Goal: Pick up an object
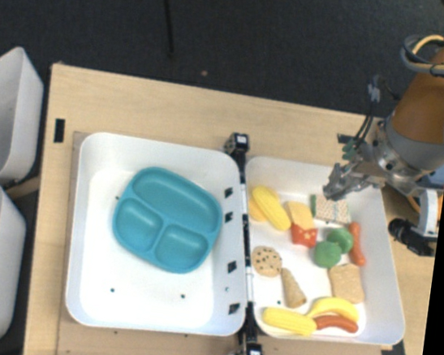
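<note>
My gripper [337, 189] hangs over the right bin [386, 261], near its far edge, just above a checkered cracker [333, 211]. Below lie corn [270, 207], a cookie [266, 260], broccoli [330, 251] and a carrot [357, 243]. The left bin [81, 276] holds a blue plate [168, 219].

Wooden bench [149, 109] under two white bins [93, 220]
</note>
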Tool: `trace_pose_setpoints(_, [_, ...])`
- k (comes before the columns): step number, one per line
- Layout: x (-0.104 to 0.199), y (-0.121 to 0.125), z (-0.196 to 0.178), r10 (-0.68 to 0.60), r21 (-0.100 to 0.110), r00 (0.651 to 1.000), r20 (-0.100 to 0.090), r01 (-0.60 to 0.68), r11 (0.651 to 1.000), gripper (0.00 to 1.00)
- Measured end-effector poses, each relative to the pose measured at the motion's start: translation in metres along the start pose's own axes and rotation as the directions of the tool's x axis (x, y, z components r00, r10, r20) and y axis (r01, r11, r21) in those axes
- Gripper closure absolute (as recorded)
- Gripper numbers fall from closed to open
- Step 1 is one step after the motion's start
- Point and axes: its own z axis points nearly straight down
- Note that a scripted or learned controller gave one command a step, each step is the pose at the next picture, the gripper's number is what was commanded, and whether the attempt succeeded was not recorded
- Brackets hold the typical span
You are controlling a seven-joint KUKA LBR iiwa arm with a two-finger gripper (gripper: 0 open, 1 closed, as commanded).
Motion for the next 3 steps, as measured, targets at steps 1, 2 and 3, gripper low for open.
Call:
trace_pose_setpoints(1, [0.047,-0.012,0.012,0.0,0.002,1.0,0.0,0.0,1.0,1.0])
trace_pose_setpoints(2, [0.095,-0.034,0.0,-0.001,0.001,1.0,-0.002,0.001,1.0,1.0])
trace_pose_setpoints(3, [0.146,-0.038,0.011,-0.001,0.002,1.0,-0.001,0.001,1.0,1.0])
